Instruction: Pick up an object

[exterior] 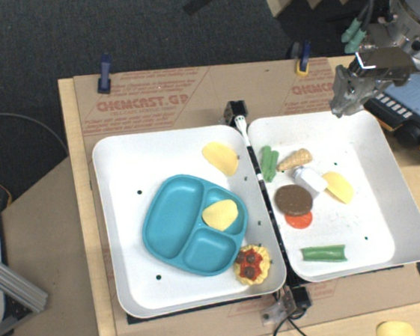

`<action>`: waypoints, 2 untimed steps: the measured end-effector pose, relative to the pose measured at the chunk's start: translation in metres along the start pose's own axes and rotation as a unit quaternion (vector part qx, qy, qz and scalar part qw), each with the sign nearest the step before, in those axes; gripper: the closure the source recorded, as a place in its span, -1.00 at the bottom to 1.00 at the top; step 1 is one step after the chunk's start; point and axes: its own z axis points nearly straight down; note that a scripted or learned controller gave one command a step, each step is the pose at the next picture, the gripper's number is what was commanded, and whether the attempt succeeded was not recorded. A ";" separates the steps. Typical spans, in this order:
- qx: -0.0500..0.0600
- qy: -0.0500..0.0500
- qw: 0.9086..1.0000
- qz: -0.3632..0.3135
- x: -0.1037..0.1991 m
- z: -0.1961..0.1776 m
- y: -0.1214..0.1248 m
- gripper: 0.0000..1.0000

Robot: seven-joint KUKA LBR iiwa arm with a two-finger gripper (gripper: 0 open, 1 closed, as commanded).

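Note:
My gripper (346, 97) hangs above the far right edge of the right bin (392, 180), with nothing visibly between its fingers. In that bin lie a green bean pod (268, 163), an ice-cream cone piece (293, 160), a white block (310, 182), a yellow wedge (339, 187), a brown round patty (293, 199) over a red slice (300, 220), and a green pod (324, 253). The left bin (121, 211) holds a teal divided plate (187, 230) with a yellow piece (220, 214) on it, a yellow chip (221, 157) and a red-and-yellow toy (253, 264).
Both bins sit on a cardboard sheet (149, 99) clamped at the back by a blue clip (103, 74) and a yellow clip (303, 59). A yellow object (394, 329) lies off the bench at the front right. Cables and equipment stand at the far right.

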 end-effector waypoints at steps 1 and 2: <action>0.015 -0.002 1.000 0.005 -0.015 0.132 0.032 1.00; 0.012 -0.001 1.000 0.005 -0.022 0.150 -0.013 1.00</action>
